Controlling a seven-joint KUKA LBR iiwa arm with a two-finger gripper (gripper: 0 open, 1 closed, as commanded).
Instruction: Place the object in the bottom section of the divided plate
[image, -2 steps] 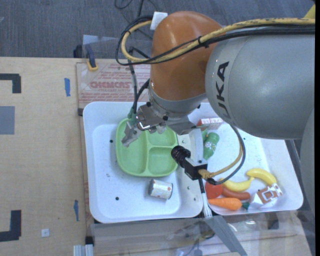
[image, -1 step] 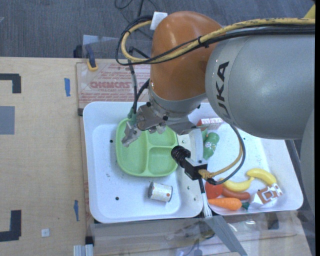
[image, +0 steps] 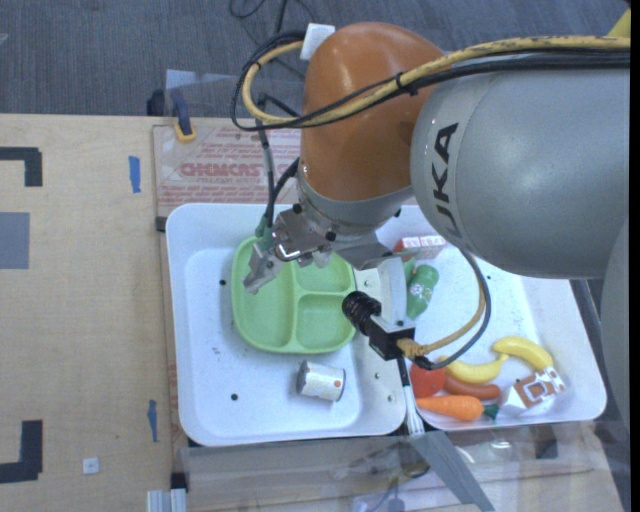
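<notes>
A light green divided plate (image: 300, 322) lies in the left bin (image: 200, 400), towards its back right. My gripper (image: 260, 270) hangs over the plate's upper left part, below the orange wrist band (image: 365, 110). Nothing shows in the gripper. A small white cylinder with a reddish end (image: 320, 381) lies on its side on the bin floor, just in front of the plate's near rim. The arm hides the plate's upper right part.
The right bin (image: 585, 400) holds a banana (image: 510, 358), a carrot (image: 450, 407), a red piece (image: 428, 383), a green bottle (image: 422, 288) and a small orange and white box (image: 538, 387). A black cable fitting (image: 372, 325) hangs over the plate's right rim. A cardboard sheet (image: 215, 175) lies behind the left bin.
</notes>
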